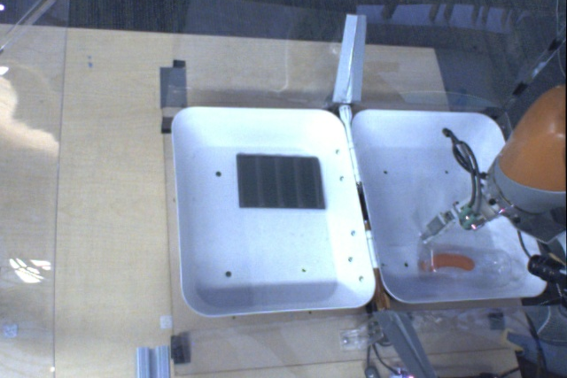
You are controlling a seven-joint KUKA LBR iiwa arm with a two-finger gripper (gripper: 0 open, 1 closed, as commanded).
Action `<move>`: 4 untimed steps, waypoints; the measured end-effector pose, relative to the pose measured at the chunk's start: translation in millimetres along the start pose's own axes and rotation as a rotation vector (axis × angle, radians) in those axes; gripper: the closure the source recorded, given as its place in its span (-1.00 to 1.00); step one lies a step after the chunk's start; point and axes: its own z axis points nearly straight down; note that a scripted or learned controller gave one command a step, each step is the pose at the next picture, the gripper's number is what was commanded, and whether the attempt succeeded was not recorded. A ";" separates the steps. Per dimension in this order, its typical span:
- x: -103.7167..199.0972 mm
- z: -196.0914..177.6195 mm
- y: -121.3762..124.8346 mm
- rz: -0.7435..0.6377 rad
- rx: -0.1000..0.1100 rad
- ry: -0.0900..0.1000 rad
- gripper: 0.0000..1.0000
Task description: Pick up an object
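On the pale wooden bench point(89, 217), two shallow white plastic bins with rounded corners sit side by side, their inner rims touching. Left comes first: the left white bin point(199, 279) has a smooth matte floor dotted with a few small dark holes, and a dark ribbed rectangular panel point(279, 181) lies flat near its middle. A grey metal post point(350, 57) stands at the far end of the seam between the bins. No writing or label can be read anywhere.

Further right, the right white bin point(390, 146) holds a small orange-red elongated object point(454, 262) lying flat on the floor near the front wall, seemingly within a clear, glossy wrapper. The grey arm with its orange band point(536, 142) leans in from the right edge, wrist angled down and leftward, a thin black cable point(461, 150) curling above it. The two-finger gripper point(447, 221) hangs just above the orange object, apart from it; whether it is spread or closed cannot be told, and nothing is seen between its tips.
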 end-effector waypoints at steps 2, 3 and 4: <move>41.9 46.0 13.5 -0.066 -0.008 -0.007 -1.00; 41.0 46.6 48.5 0.137 -0.007 -0.005 -1.00; 40.7 33.8 51.9 0.130 -0.015 -0.009 1.00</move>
